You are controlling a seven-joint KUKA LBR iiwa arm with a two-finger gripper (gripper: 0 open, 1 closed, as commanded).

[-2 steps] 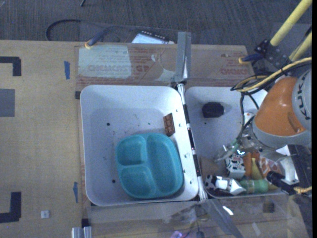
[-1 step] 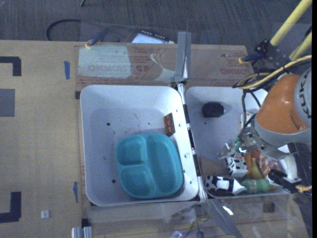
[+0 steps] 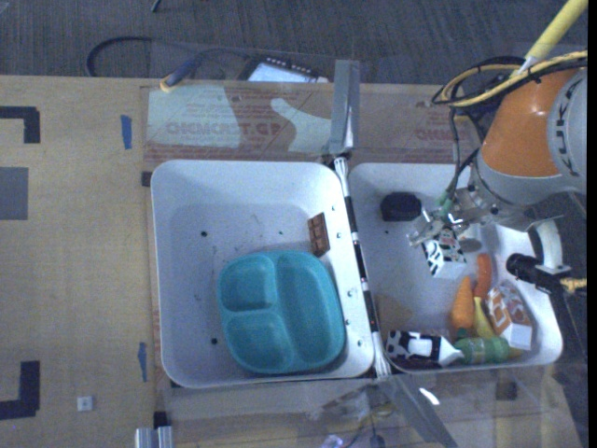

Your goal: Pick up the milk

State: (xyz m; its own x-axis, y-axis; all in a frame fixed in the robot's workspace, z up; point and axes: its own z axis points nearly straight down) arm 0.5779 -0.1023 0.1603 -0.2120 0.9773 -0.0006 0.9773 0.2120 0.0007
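The milk, a cow-patterned carton, lies on its side at the right bin's near edge, well apart from the end effector at its 7 o'clock. The end effector's fingers clasp a small black-and-white thing.

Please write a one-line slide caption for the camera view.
KUKA arm's claw poised over a cow-patterned milk carton in the right bin; teal divided plate in left bin.

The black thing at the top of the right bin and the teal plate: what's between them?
In the camera view, the bins' two white walls and a small brown block lie between the black thing and the teal plate.
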